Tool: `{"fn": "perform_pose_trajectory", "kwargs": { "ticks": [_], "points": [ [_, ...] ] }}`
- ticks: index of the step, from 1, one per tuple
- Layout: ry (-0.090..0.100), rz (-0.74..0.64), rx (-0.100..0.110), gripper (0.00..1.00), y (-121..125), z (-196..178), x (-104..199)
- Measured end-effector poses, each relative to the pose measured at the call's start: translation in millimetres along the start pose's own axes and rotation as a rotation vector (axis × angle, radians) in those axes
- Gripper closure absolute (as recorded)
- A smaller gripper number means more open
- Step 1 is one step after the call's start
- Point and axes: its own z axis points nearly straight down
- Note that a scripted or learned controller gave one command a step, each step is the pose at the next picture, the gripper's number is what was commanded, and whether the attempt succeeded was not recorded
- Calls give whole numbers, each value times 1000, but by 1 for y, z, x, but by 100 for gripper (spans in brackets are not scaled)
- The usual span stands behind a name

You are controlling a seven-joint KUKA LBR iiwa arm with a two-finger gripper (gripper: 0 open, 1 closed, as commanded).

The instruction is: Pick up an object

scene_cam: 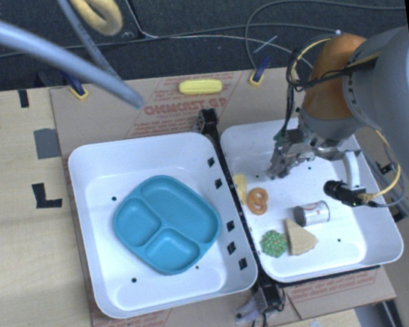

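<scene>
The small things I can go for all lie in the right bin (382, 243). A pretzel-like orange ring (257, 200) lies flat near the divider, with a pale yellow piece (240, 186) just above it, its long axis running up and down my view. Lower down sit a green ball (273, 244) and a tan wedge (301, 239), touching or nearly so, the wedge's point aimed up toward a small silver can (315, 214). The can lies on its side, long axis left to right.

My hand (283, 161) hangs over the upper middle of that bin, up and to the right of the ring, well above the can. Whether it is released or clenched I cannot tell; nothing shows in it.

The left bin (92, 167) holds a blue divided tray (166, 223). A yellow banana (200, 86) lies on the worktop (16, 223) behind the bins.
</scene>
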Motion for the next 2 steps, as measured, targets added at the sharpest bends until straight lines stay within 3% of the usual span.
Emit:
{"fn": "perform_pose_trajectory", "kwargs": {
  "ticks": [2],
  "points": [
    [-1, 1, -7, 100, 4, -96, -1]
  ]
}}
